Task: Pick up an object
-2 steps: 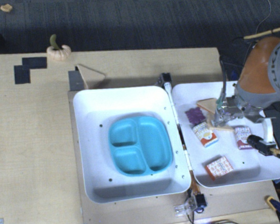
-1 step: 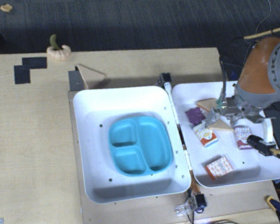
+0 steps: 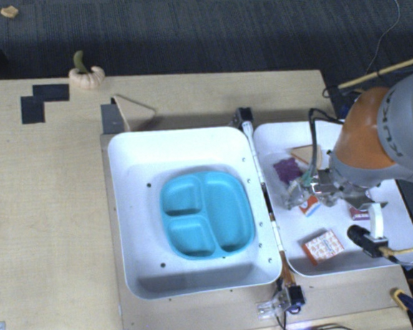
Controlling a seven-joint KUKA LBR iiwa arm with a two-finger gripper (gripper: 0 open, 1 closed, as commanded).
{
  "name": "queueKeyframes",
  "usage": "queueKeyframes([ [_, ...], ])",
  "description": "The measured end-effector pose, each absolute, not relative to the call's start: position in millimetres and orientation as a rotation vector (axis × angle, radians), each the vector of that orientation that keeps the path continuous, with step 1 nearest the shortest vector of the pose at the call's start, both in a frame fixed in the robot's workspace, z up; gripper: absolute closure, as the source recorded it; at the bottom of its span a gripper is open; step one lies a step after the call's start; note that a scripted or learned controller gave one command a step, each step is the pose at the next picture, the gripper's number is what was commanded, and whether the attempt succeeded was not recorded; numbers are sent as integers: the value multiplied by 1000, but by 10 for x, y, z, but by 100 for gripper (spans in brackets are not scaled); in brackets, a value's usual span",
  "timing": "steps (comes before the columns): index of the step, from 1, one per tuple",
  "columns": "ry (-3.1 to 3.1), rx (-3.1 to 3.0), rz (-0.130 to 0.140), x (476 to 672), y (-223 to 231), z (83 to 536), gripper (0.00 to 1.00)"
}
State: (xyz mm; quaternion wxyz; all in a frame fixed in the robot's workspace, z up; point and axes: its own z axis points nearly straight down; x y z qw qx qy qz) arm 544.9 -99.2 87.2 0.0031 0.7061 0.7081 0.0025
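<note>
My gripper (image 3: 304, 194) hangs low over the middle of the right bin (image 3: 293, 236), with the arm reaching in from the right. Just beneath its tip lies a small red and white item (image 3: 310, 206), touching or very close to it. A purple object (image 3: 287, 168) sits just behind the gripper, and a tan wedge (image 3: 302, 154) lies beyond that. Near the bin's front lies a red patterned box (image 3: 323, 247). A white and red piece (image 3: 370, 215) shows at the right, partly under the arm.
The left bin (image 3: 127, 203) holds a blue divided plate (image 3: 207, 212). A ridge (image 3: 263, 192) separates the two bins. A small tan figure (image 3: 86, 76) stands at the bench's far edge, well away.
</note>
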Motion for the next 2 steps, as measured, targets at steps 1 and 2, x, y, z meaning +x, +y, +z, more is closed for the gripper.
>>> queueKeyframes([
  [1,2219,2209,13,5469,-992,991,100],
  [2,2226,2215,4,4874,-359,1893,100],
])
